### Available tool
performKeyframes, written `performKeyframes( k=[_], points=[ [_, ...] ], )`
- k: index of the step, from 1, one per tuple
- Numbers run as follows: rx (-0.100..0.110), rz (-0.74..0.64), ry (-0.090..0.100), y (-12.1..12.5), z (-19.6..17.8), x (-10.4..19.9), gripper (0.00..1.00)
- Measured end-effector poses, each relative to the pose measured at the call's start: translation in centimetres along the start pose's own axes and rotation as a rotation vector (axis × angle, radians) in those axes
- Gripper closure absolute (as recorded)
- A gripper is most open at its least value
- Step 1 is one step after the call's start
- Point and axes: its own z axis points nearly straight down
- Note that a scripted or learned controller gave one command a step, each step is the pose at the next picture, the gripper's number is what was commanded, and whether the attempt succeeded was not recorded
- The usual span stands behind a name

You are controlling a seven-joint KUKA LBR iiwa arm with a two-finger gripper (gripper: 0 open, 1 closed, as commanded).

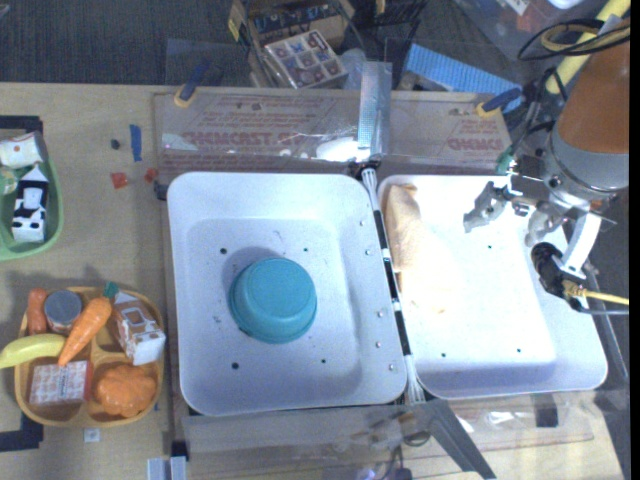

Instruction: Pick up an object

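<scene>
An upturned blue bowl [273, 299] sits in the middle of the left bin [200, 208]. A tan, loaf-like object [403, 230] lies along the left wall of the right bin [500, 368]. My gripper [528, 226] hangs over the upper right part of the right bin, well to the right of the tan object. Its fingers [484, 208] are spread apart and open, with nothing between them.
A yellow tray [20, 393] of toy food, including a carrot [84, 330], stands at the front left of the bench. A green dish [48, 230] sits at the left edge. Cardboard and clutter line the back behind the bins. A yellow cable [605, 296] runs beside the gripper.
</scene>
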Motion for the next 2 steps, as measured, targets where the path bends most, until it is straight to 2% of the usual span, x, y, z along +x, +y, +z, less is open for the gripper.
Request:
performKeyframes(
  k=[1,2],
  points=[
    [0.004,-0.049,0.0,4.2,14.1,-7.1,0.0],
    [-0.001,-0.136,-0.001,6.4,9.7,-10.3,0.0]
  ],
)
